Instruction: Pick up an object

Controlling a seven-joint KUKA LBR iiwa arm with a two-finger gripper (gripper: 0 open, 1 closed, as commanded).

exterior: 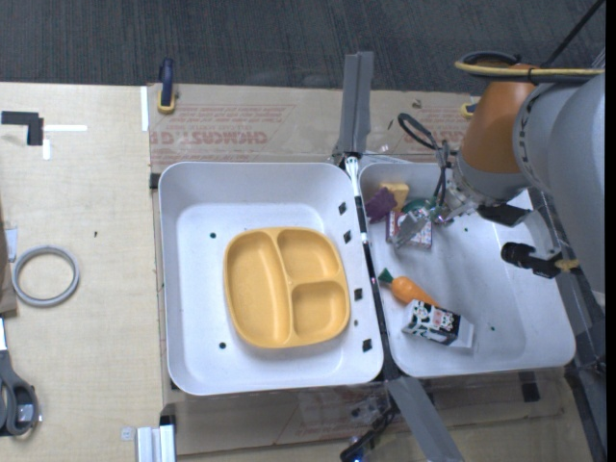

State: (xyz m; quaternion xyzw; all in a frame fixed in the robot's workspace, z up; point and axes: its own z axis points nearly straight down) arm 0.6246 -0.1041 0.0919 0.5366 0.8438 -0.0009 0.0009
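Camera view: 2 white bins side by side on the bench. Left bin (183,258) has a yellow divided plate (286,286) w/ 3 compartments, lying flat near its middle.

Right bin (510,325) holds the small stuff. Far-left corner: a purple item (381,202) w/ a yellow piece (397,192) just beside it and a bit of green (418,203) next to that; a red-and-white packet (409,231) sits just below them. Nearer the front, along the left wall: an orange carrot (412,288) w/ green top, tilted, and just beside it a black-and-white carton (432,323) lying on its side.

Arm comes in from the right, grey w/ orange band (496,128) above the wrist. Gripper (428,218) is down in the far part of the right bin, tip right at the red-and-white packet and the cluster around it. Fingers: can't tell if apart or together, tip is too small and mixed w/ clutter. Can't tell if it touches any item either.

Outside the bins, on the bench to the left: a grey tape ring (43,275), scissors (16,402) at the left edge. A blue-and-yellow clamp (166,87) sits beyond the left bin.
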